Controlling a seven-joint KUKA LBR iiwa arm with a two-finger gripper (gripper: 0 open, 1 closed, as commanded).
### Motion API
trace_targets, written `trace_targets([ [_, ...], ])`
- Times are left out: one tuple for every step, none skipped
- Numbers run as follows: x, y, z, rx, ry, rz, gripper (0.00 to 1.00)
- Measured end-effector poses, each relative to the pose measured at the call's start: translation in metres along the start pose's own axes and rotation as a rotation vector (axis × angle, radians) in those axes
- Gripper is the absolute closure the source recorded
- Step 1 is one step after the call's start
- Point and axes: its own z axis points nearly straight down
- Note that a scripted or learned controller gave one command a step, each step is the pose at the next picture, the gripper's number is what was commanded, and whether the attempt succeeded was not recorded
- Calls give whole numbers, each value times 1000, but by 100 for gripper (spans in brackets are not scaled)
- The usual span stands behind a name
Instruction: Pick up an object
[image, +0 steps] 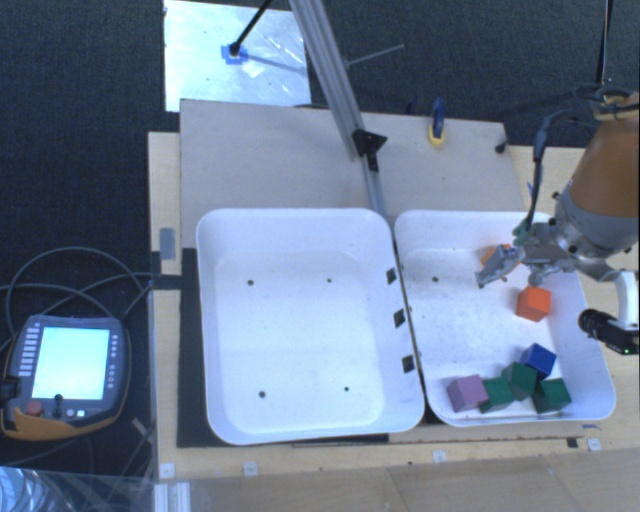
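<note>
My gripper hangs over the upper middle of the right bin, reaching in from the right. A small orange object lies right at its left tip, partly hidden by it, and I cannot tell whether the two touch. Just below and to the right of the gripper an orange cube sits on the bin floor, apart from it. In the bin's lower right corner lie a blue cube, a pink-purple cube and three green blocks.
The left bin adjoins the right one along a shared rim. A slanted metal pole rises behind the bins. A teach pendant lies left of the bench. A black fitting sticks in at the right bin's edge.
</note>
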Motion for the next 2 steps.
trace_targets([
  [0, 0, 0, -1, 0, 1, 0],
  [9, 0, 47, 4, 0, 2, 0],
])
